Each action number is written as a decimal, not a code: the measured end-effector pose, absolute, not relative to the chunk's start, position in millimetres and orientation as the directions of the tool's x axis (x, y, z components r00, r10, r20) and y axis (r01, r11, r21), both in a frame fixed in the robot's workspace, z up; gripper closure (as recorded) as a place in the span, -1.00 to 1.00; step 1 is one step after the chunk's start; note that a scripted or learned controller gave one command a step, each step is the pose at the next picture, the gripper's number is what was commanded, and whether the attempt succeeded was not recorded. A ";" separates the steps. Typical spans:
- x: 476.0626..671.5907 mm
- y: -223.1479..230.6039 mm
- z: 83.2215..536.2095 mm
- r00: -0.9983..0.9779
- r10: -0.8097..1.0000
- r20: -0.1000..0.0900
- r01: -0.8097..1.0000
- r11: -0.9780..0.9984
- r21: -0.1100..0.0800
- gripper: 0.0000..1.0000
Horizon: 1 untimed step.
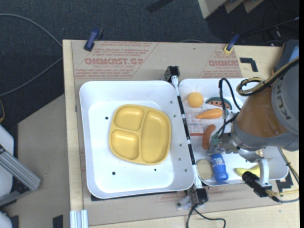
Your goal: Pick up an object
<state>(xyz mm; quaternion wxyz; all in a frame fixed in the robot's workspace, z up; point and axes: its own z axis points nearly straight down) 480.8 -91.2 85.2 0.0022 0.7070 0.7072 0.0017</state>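
The bench [118, 61] sat on dark carpet, its board printed with red lettering and clamped at the back edge; you had two white bins side by side on it, the left bin [95, 127] carrying a yellow divided tray [140, 133] alone, the right bin [199, 87] crowded with small things. The arm [263, 118] reached in from the right and hung over the right bin, its bulk covering much of it; the gripper [219, 144] sat low among the objects, and you could not tell whether it was open or closed, nor whether it held anything. Near it lay a blue can [219, 167], then a red sausage [208, 136] just beside, an orange carrot [209, 113] and an orange ball [194, 99] further back, a yellow banana [248, 171] partly under the wrist. To do this well, you probably wanted one piece with free sides, the can or the sausage; centre on it, descend straight, and close before lifting.
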 end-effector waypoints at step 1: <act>480.7 -94.3 85.1 -0.001 1.000 -0.001 1.000 0.001 0.006 -1.00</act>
